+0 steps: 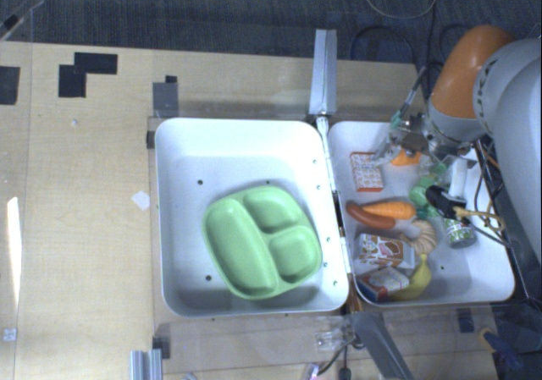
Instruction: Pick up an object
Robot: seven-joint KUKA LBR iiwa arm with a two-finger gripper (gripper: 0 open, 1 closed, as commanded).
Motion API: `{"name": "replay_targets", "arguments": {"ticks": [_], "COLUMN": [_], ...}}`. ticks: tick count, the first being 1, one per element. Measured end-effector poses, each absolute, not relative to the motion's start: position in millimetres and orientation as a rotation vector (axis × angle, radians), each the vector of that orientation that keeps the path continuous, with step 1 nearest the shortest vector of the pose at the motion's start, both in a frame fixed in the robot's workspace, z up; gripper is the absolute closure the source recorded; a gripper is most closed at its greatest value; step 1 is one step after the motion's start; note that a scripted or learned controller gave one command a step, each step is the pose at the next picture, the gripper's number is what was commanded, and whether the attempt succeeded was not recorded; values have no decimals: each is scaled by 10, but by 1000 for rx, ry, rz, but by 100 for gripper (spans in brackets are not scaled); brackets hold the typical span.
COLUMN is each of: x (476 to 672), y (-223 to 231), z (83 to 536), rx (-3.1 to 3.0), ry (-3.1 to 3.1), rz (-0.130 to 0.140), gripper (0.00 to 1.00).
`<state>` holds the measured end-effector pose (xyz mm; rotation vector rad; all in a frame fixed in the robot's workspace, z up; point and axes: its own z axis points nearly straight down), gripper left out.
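While the grey arm [508,90] with its orange band [470,69] reaches in from the right, two shallow white bins are seen side by side on the wooden bench [76,201]. In the left bin [178,201] one item is held: a green divided plate [261,240] with three compartments, lying tilted toward the bin's near right corner. Nothing is seen in its compartments.

The right bin [500,281] is crowded. A small red-and-white card or packet [367,172] lies flat near its far left side. Just in front of it a carrot [391,210] is laid across a dark red sausage-shaped item [362,217], the two touching. Nearer the front edge a printed packet [378,248] is seen, and beside it a yellow banana [417,279] is curved along the front rim, with a red-and-white item [381,283] pressed against it. A pale round item [423,237] lies just right of the packet. Green pieces [423,195] and a small metal-looking can [461,234] are gathered toward the bin's right side, under the wrist; what they are cannot be told exactly. An orange piece [404,158] shows at the far end, just below the tool.

By count: two bins, one plate, one carrot, one banana, one can.

The gripper [412,143] is found over the far part of the right bin, close to the orange piece. Whether anything is grasped cannot be told, as the tool's end is blurred among wires and clutter.
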<state>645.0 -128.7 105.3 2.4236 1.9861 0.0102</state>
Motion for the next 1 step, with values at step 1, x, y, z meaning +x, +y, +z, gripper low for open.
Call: {"name": "replay_targets", "arguments": {"ticks": [1], "x": [6480], "y": [-1264], "z": [1188], "rx": [2413], "ry": [1991], "rz": [21], "gripper": [100]}}
